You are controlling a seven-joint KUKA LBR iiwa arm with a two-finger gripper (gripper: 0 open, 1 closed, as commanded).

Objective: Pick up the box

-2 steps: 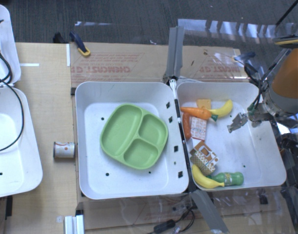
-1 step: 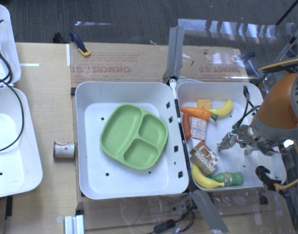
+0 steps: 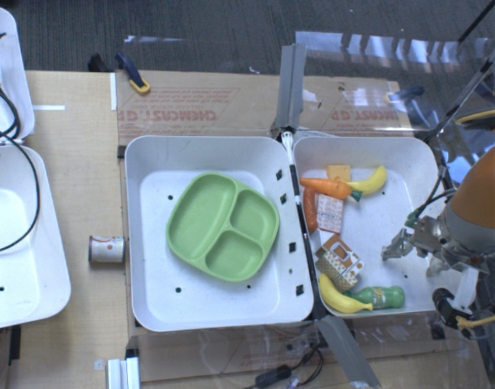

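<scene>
Where the arm enters the camera view from the right, its gripper [image 3: 403, 245] hangs over the right bin [image 3: 421, 164], fingers spread wide and holding nothing. Box [image 3: 339, 261]: lower left of that bin, touching a banana [image 3: 338, 295].

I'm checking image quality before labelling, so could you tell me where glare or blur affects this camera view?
In the camera view, glare streaks the clear sheet behind the right bin; the arm at the right edge looks soft; the green plate and the box are evenly lit and sharp.
</scene>
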